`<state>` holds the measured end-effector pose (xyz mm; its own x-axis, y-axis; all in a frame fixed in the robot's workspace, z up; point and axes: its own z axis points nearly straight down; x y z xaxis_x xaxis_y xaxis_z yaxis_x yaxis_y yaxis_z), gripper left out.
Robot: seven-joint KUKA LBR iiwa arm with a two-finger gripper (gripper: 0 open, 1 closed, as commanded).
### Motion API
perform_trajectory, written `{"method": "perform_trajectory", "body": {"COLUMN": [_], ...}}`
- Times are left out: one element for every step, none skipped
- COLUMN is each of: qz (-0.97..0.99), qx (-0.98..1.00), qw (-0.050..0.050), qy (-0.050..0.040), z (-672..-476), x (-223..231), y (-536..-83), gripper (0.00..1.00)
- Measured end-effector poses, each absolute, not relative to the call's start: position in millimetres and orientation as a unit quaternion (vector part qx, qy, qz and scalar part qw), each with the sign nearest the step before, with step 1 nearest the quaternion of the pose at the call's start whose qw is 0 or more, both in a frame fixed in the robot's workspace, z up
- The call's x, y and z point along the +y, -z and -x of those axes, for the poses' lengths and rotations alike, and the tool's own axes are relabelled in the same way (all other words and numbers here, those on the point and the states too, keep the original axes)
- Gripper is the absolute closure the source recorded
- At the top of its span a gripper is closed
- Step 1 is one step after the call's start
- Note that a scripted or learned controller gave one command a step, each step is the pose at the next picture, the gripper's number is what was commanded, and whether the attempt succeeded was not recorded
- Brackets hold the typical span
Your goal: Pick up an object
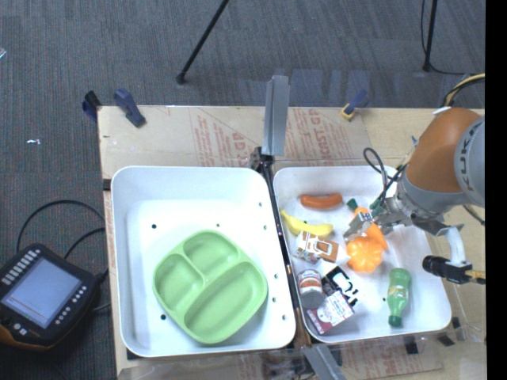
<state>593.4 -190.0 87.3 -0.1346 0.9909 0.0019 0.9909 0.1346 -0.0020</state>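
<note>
The claw (pixel 367 222) hovered at the pepper's (pixel 365 253) eleven o'clock in the right bin (pixel 432 212) — whether apart or together I cannot tell. With banana (pixel 307 226) and carton (pixel 318 248) crowding at nine o'clock, a descent might nudge neighbours — or slip off the rounded pepper.

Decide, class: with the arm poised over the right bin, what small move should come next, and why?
Probably a short straight descent. The gripper hovers right above the orange pepper-like toy in the right bin, with a banana and carton crowding its left, so lowering beats sideways travel.
</note>
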Motion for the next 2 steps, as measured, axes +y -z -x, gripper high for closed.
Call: {"method": "perform_trajectory", "body": {"qz": [0.665, 0.692], "qx": [-0.747, -0.722], "qw": [0.001, 0.002], "qy": [0.0002, -0.0003], "z": [-605.1, -596.3], "x": [-192.7, -194.9], "y": [-115.6, -86.8], "gripper": [0.00, 0.00]}}
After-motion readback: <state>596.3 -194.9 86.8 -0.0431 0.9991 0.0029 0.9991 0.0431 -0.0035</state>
